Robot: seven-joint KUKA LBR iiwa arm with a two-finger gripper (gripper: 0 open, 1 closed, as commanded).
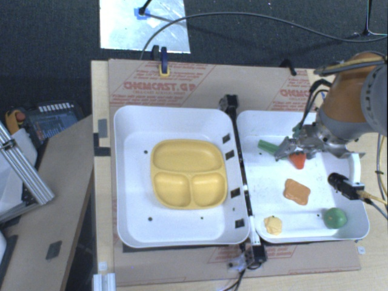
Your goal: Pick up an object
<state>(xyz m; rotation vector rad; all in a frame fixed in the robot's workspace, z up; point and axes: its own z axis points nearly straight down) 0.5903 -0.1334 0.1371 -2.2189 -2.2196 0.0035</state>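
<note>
The grey two-finger gripper (295,152) hangs low at right of frame, directly above a small red-orange object (297,160) in the right-hand shallow white bin (254,126); its opening can't be told. Nothing visibly lifted yet.

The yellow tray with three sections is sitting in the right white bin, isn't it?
No. The camera view shows the yellow plastic three-section tray in the left white bin, not the right white bin, where the small toys lie.
</note>
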